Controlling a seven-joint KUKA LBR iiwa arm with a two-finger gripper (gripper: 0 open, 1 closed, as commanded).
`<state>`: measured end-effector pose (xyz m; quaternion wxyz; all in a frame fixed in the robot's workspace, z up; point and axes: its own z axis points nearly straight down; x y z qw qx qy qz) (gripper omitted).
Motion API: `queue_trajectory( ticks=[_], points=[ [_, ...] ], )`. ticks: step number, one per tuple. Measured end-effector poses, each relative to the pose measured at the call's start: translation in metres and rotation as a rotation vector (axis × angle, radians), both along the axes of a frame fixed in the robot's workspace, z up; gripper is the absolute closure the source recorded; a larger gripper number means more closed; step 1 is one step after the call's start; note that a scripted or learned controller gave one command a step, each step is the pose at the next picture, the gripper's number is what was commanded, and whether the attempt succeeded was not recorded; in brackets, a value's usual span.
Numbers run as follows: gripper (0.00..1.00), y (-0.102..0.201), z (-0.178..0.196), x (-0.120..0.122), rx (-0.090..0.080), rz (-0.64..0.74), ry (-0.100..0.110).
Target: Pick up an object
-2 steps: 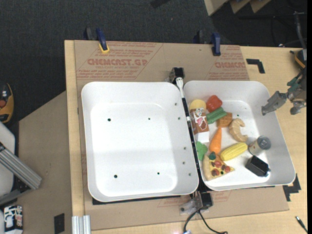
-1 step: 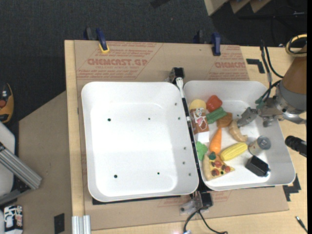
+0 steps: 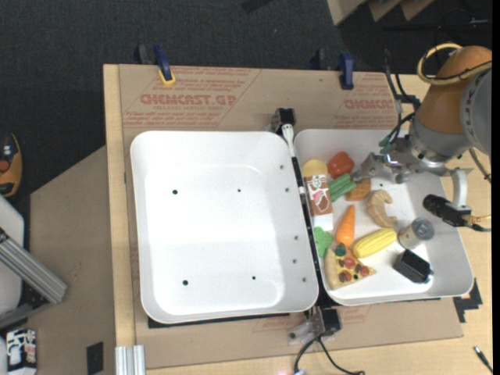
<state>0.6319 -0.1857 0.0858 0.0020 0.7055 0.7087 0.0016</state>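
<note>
Camera view: pincer (image 3: 373, 169), grip state indiscernible, hovers just right of red pepper (image 3: 340, 163), green piece (image 3: 341, 184) below-left.

Toy foods (image 3: 348, 226) (corn, carrot, pizza slice, perhaps a croissant) lie clustered in the right bin (image 3: 453, 264).

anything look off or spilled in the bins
Nothing is spilled or broken. All the toy food, such as the carrot, corn and pizza slice, is crowded into the right bin, lying at loose angles.
</note>
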Motion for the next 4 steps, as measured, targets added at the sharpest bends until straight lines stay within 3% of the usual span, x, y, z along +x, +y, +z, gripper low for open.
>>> queue_trajectory(
  ticks=[1,2,3,4],
  points=[
    [0.00,0.053,0.043,-0.054,0.004,-0.001,0.007],
    [0.00,0.076,0.267,0.005,-0.003,0.001,-0.018],
    [0.00,0.121,0.189,0.033,0.003,0.000,0.011],
    [0.00,0.189,0.092,0.033,0.004,0.002,0.015]
  ],
)
